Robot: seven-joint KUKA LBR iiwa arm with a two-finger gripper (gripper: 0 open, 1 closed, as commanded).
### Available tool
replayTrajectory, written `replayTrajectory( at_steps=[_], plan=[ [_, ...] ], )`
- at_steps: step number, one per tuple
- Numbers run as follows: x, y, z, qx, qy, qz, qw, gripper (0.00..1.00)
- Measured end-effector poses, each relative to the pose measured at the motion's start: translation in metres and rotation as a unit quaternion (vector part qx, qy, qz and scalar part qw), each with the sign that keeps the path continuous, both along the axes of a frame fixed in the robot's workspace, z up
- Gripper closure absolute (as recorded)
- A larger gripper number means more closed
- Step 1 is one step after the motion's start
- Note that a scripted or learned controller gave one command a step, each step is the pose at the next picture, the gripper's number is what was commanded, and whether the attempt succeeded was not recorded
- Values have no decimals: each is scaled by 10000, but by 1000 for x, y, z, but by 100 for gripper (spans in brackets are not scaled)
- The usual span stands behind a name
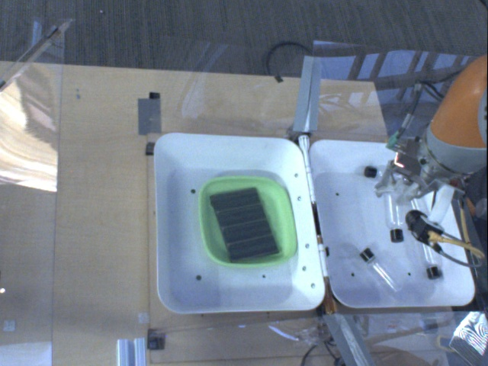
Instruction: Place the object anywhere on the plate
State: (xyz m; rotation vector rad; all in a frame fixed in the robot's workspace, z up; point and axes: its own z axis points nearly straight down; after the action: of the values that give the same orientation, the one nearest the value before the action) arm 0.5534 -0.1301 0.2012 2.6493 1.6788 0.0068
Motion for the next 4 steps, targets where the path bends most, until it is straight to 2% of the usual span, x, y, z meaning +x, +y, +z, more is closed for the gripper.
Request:
replayTrajectory(
  at_steps=[1, 2, 3, 4],
  plan=[
    [-42, 71, -17, 8, 24, 1276, 9918, 100],
    [-20, 125, 11, 4, 3, 1513, 9885, 100],
    [-20, 125, 11, 4, 3, 1510, 9885, 0],
    [-37, 165, 12, 8, 16, 1403, 9901, 0]
  ],
)
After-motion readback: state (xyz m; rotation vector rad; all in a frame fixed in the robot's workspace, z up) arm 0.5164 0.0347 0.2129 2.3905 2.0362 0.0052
